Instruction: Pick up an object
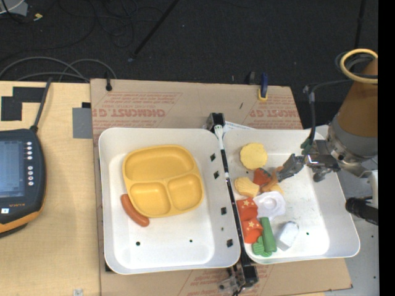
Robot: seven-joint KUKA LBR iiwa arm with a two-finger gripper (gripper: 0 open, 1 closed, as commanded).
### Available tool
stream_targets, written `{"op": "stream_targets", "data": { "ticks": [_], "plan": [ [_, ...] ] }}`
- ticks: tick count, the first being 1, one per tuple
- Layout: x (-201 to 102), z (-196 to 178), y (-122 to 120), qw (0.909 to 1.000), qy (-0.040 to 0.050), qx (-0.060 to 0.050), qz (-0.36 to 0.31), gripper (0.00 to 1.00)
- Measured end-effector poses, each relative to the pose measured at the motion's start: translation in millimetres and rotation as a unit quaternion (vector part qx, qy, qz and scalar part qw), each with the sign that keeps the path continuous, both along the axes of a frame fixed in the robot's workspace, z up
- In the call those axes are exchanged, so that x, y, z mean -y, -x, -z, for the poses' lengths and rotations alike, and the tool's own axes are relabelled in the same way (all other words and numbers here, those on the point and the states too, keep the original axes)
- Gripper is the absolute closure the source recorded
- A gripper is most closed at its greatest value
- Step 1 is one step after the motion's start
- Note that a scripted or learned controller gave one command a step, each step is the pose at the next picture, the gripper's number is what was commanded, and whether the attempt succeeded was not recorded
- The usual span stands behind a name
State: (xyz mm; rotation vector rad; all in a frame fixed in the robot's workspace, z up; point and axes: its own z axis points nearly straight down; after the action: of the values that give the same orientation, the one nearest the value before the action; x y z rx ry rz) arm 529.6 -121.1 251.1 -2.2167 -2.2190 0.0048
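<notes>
Bench: bears two shallow white bins side by side, on brown cardboard.
Left bin [117,239]: holds a yellow divided tray [163,180] toward its far half, with a sausage [134,210] touching the tray's near-left corner.
Right bin [333,227]: holds the loose toy-food pile, crowded along its left wall.
Arm [358,113]: reaches in over the right bin's right edge, orange band above the wrist.
Gripper [289,169]: low over the bin's middle, tip just beside the pile's far-right side; whether the jaws are spread or closed cannot be told, and nothing is visibly between them.
Candidate objects: round yellow piece [253,155] at the far end; red piece [261,177] nearest the gripper tip; yellow wedge [245,186]; white cup [270,203]; red block [249,221]; green pieces [266,239] and white piece [287,234] near the near edge.
Progress: judged early; approach made, no object lifted, all pieces resting in the bin.
Remaining: close on one piece, likely the red one, then raise it clear.
</notes>
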Motion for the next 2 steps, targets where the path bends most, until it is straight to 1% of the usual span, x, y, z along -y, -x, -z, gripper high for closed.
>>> {"op": "stream_targets", "data": {
  "ticks": [1,2],
  "plan": [
    [1,-9,0,1.0,-0.0005,-0.002,0.0,1.0],
    [-61,-41,7,1.0,-0.0004,0.002,-0.003,1.0]
  ]
}}
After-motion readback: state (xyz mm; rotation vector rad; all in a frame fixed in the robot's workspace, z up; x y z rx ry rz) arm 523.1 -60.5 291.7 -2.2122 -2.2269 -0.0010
